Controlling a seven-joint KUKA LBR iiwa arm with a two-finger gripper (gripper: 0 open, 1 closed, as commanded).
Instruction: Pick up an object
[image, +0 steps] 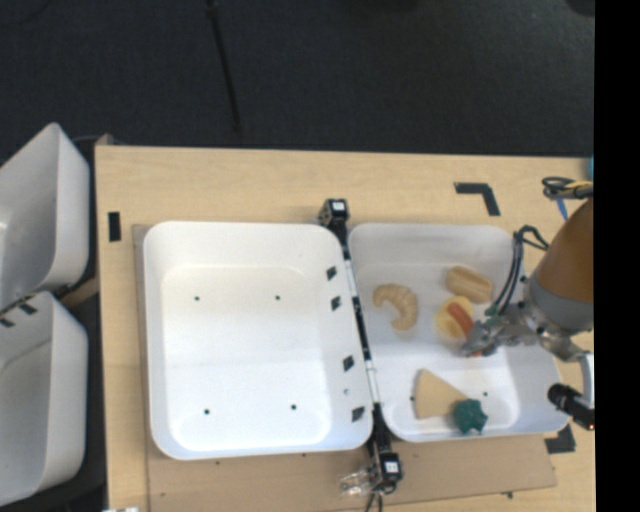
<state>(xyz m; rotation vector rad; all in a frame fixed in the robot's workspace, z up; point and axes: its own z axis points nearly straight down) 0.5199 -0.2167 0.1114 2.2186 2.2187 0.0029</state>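
Hotdog toy (455, 319) (right bin (400, 245)) lies touching my gripper (478, 343); I cannot tell the finger state. I judge it light, rigid, slick; grasp across its 2 long sides.

A robotics lab: two white bins (240, 335) clipped side by side on a plywood bench (300, 180), black tape marks (478, 194) beyond the bins, dark floor around the bench.

A tan bench (250, 185) bears two white bins: the left bin (150, 330) at nine o'clock, the right bin (420, 240) at three.
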